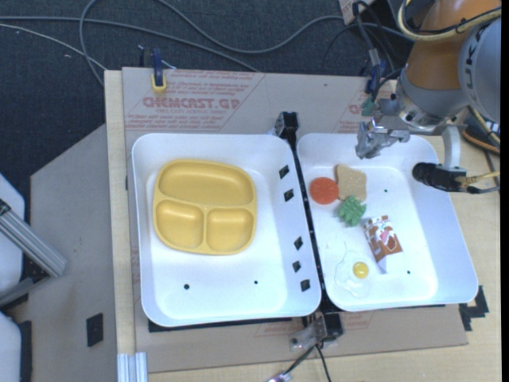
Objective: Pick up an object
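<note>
The right bin holds a red round slice, a tan bread slice, a green broccoli piece, a brown snack packet and a fried egg. My gripper hangs over the far left part of this bin, just above and behind the bread slice. Nothing shows between its fingers. The arm's grey and orange wrist rises behind it at the upper right.
The left bin holds a yellow divided plate. A black divider with clips runs between the bins. A yellow clamp sits at the board's far left corner. Cables lie across the dark floor behind.
</note>
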Robot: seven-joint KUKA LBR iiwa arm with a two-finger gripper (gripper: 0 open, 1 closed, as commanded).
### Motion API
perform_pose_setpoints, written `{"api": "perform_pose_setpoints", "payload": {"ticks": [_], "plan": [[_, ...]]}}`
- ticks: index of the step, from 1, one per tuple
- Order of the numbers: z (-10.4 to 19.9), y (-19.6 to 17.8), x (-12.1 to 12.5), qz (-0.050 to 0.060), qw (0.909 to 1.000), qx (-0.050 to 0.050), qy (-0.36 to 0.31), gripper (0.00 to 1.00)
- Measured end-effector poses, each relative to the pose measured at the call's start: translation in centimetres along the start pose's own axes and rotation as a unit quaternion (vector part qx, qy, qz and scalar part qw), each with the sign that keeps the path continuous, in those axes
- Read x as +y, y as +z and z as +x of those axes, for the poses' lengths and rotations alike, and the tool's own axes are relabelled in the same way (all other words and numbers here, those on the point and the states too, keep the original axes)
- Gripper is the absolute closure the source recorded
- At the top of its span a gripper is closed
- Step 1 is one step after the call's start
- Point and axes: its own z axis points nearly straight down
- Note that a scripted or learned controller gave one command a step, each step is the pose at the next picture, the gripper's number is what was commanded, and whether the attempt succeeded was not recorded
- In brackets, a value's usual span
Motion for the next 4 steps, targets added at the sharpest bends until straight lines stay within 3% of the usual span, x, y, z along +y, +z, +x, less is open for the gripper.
{"api": "perform_pose_setpoints", "payload": {"ticks": [1,4], "plan": [[0.0,-3.5,0.1,0.001,1.0000,0.000,0.000,1.00],[14.3,-3.8,-5.1,0.006,1.0000,0.001,-0.001,1.00]]}}
